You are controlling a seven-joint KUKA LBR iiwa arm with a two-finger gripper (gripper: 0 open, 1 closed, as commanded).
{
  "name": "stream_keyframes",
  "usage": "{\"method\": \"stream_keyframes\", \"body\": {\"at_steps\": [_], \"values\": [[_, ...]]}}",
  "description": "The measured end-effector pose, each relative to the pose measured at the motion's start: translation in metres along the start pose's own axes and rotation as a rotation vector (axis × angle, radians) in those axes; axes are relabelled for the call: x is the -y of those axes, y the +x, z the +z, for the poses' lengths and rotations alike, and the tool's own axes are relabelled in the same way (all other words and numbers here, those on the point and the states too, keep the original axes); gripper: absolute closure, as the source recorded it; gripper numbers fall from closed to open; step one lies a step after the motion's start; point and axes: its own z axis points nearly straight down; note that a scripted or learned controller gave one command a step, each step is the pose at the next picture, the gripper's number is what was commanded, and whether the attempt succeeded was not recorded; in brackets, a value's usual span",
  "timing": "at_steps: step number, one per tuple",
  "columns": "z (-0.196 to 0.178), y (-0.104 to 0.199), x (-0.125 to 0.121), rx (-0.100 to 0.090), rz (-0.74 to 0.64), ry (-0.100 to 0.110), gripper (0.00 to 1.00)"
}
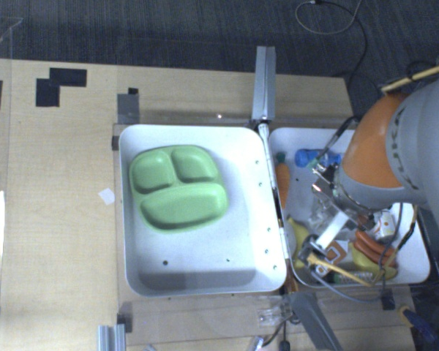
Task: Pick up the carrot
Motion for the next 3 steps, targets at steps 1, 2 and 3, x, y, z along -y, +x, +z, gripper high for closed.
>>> {"method": "stream_keyframes", "body": {"at_steps": [1,2,3], "values": [[0.0,-0.04,-0.037,0.002,0.328,0.0,1.0],[0.0,0.004,0.004,0.001,0.457,0.0,1.0],[-0.01,0.05,0.035,0.003,0.263,0.001,1.0]]}}
